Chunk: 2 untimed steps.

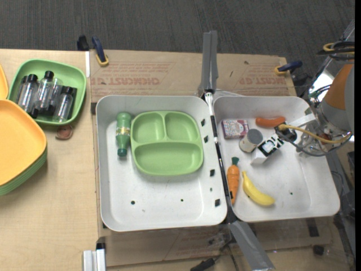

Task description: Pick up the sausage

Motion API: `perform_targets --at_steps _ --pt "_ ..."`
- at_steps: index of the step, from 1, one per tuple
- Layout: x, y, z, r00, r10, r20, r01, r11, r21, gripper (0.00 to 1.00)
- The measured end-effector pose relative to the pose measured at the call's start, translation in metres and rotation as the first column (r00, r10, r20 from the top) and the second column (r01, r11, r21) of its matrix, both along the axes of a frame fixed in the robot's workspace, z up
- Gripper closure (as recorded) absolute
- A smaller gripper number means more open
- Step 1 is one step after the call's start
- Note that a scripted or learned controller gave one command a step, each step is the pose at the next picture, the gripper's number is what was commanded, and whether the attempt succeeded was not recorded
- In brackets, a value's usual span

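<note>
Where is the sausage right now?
In the camera view, the sausage lies in the right bin, close to its far wall, just right of the pink packet.

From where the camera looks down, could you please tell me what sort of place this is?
Probably a robotics lab bench for picking trials: a robot arm reaches over the right bin, which holds toy-like food (sausage, banana, carrot), and clamps pin the cardboard beneath.
</note>
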<state>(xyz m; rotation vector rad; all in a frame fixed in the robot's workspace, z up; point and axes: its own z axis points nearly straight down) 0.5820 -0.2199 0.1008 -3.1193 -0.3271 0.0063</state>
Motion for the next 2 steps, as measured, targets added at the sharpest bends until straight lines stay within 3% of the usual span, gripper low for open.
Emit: perform_targets --at_steps 2 --pt "-0.0019 -0.0015 0.0159 1.000 0.003 -0.007 -0.003 1.000 0.002 1.00"
